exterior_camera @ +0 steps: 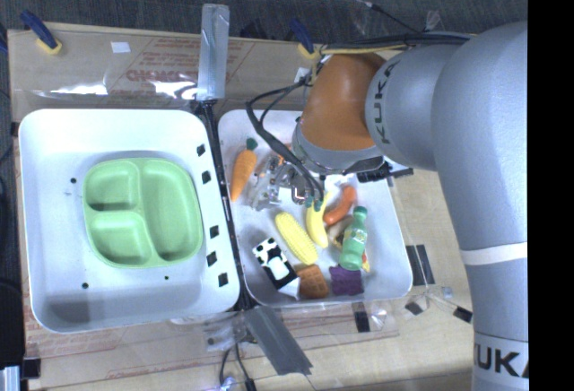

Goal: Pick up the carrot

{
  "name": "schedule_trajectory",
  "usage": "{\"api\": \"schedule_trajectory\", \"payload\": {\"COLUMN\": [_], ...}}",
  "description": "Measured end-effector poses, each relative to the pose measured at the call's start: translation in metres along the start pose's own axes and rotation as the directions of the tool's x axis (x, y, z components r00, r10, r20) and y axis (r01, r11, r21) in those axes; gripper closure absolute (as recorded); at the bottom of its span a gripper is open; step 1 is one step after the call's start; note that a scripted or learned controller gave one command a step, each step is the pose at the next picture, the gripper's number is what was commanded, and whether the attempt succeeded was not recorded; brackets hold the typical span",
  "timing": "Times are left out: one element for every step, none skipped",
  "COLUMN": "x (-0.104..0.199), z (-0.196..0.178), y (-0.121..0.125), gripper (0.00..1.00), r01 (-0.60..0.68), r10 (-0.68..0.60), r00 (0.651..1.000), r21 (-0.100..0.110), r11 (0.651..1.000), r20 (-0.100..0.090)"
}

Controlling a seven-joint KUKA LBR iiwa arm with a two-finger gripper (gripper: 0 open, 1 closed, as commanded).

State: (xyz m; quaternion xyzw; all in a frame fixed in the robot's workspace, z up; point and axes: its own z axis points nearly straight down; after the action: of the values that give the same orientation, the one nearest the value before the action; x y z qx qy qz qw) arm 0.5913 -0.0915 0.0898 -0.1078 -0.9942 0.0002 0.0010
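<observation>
Currently fingers [273, 187] hover just right of carrot [242, 172], state unclear to you; watch: off-centre descent could nudge carrot against bin wall [224, 201].

The grey arm [466, 138] enters from the frame's right, its orange band [336, 102] at upper centre, the gripper [273, 187] pointing down near the middle.

Bench [430, 201] bearing two white bins [36, 201]
</observation>
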Motion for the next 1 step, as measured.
{"api": "schedule_trajectory", "payload": {"x": [-0.0019], "z": [-0.0127], "y": [0.0024], "gripper": [1.0], "r01": [0.009], "r10": [-0.009], "r00": [1.0], "r21": [0.0], "r11": [1.0], "r20": [0.005]}}
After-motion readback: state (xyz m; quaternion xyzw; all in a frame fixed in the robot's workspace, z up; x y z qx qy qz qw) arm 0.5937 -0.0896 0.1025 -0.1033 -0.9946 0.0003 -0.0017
